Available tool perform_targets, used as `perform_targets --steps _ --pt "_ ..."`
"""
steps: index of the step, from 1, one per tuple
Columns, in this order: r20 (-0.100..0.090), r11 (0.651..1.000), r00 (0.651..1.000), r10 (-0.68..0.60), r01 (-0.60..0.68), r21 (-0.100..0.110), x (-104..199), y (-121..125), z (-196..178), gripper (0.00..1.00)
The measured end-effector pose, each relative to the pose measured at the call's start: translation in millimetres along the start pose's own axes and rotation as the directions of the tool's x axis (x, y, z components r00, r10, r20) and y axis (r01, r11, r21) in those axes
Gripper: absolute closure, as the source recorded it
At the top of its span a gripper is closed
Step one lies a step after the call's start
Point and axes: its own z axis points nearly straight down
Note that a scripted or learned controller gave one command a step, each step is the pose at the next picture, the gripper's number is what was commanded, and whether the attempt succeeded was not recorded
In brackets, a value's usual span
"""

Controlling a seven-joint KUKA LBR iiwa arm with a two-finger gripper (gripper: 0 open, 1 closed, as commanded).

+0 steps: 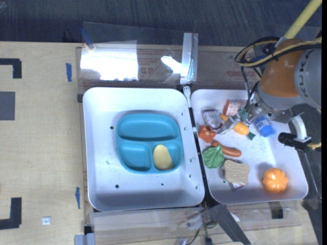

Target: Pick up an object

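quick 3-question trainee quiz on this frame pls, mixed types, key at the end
1. True or false: the yellow potato-like item lies in a compartment of the blue tray.
2. The orange pumpkin sits in which bin? A) left bin B) right bin
3. Fill in: the slice of bread lies just below the green ____.

Key: 1 true; 2 B; 3 leaf

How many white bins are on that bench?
2. The left bin holds a blue tray with a yellow item. The right bin holds toy food, including a pumpkin.
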Motion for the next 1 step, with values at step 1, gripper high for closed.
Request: perform_targets --steps 1 --pt "0.004 1.000 1.000 0.001 -0.001 -0.008 -1.1 2.0 -11.9 1.00"
